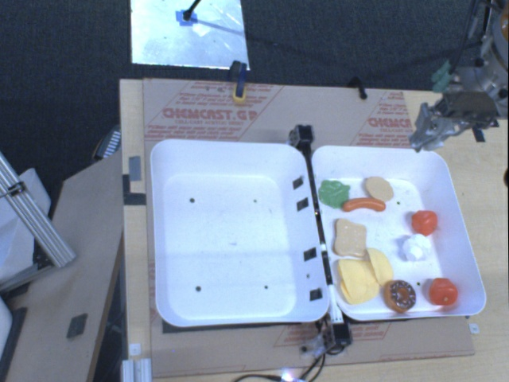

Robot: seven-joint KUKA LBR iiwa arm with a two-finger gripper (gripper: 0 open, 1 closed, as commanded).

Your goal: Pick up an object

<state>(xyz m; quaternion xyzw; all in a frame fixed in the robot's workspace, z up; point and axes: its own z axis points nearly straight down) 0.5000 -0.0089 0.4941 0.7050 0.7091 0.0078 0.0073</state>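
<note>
camera view: fingers above right bin's far rim, toy food below

Bright even light, bins glaring, edges soft.

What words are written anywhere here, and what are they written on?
"CHEMCAST GP": red print on the brown sheet under the bins, top left.
"CHEMCAST": the same print again at top right, partly cut off.
Smaller red print beneath both is too blurred to read.

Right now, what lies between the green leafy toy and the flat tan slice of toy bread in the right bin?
In the camera view, the orange toy sausage lies between the green leafy toy and the tan toy bread slice.
</note>
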